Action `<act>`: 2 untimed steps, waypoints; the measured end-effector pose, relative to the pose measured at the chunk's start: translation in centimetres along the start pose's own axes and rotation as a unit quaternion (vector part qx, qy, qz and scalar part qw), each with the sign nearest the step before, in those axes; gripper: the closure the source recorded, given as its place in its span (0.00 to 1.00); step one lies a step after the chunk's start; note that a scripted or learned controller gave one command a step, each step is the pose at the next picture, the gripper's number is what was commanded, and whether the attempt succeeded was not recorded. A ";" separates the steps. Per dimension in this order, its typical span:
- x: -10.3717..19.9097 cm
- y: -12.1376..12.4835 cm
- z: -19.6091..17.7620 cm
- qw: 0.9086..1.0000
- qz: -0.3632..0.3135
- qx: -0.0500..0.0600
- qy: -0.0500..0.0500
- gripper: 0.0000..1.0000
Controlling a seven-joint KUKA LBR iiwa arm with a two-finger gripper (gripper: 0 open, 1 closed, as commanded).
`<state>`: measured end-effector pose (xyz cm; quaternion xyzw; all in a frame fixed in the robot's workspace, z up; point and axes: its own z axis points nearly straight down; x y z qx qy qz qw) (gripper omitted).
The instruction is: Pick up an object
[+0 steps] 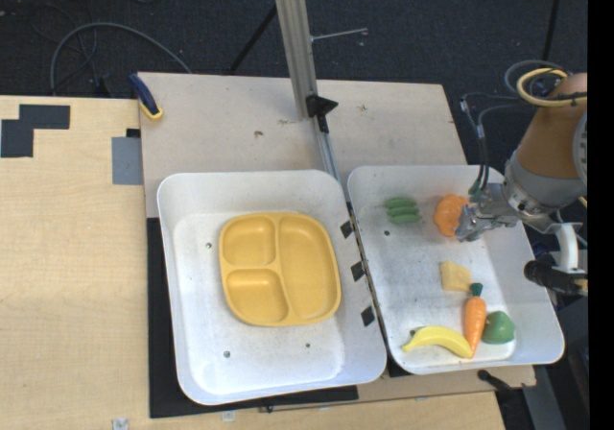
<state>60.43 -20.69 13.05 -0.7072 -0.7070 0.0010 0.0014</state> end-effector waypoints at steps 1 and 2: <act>0.5 -0.1 -4.3 1.000 -0.001 -0.002 0.000 1.00; 0.5 -0.5 -8.6 1.000 -0.001 -0.002 0.000 1.00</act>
